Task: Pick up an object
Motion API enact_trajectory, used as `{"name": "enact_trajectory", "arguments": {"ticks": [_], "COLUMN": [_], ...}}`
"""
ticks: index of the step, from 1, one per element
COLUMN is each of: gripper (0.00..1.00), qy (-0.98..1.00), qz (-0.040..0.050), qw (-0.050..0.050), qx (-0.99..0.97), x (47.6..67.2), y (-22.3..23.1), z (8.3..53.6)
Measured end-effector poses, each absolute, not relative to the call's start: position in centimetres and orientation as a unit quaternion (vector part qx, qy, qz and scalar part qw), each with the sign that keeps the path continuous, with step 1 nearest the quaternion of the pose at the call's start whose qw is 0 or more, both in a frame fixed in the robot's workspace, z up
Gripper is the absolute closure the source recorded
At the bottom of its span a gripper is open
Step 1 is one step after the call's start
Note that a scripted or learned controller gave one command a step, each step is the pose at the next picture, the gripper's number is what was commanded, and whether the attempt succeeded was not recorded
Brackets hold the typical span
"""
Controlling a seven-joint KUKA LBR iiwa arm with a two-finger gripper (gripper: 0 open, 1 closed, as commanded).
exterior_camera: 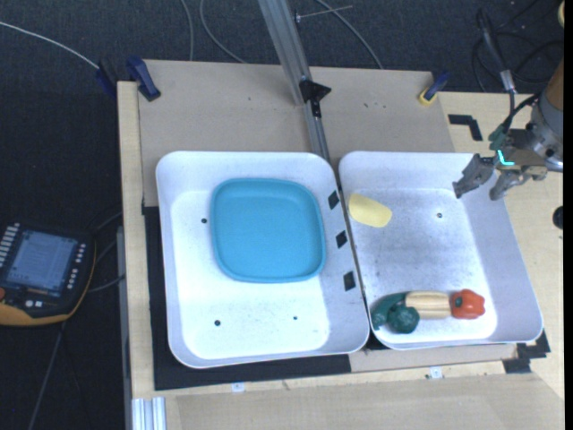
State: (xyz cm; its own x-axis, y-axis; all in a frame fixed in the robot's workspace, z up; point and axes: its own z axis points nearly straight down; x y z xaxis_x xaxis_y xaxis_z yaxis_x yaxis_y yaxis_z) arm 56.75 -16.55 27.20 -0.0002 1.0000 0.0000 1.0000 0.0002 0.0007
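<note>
Two bins (179, 240), tool (483, 184) open, no legible writing

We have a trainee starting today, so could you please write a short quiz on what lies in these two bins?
1. True or false: the blue plate lies in the left bin.
2. How many things lie in the right bin?
3. Which lies nearest the gripper? A) yellow piece B) green piece C) red piece

Key: 1 true; 2 four, counting the tan piece; 3 A.
</note>
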Motion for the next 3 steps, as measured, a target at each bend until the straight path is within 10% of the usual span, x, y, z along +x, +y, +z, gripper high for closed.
{"name": "enact_trajectory", "arguments": {"ticks": [3], "gripper": [0.0], "qy": [0.707], "qz": [-0.001], "qw": [-0.001], "qx": [0.707], "x": [55.8], "y": [-16.2], "z": [18.1]}}
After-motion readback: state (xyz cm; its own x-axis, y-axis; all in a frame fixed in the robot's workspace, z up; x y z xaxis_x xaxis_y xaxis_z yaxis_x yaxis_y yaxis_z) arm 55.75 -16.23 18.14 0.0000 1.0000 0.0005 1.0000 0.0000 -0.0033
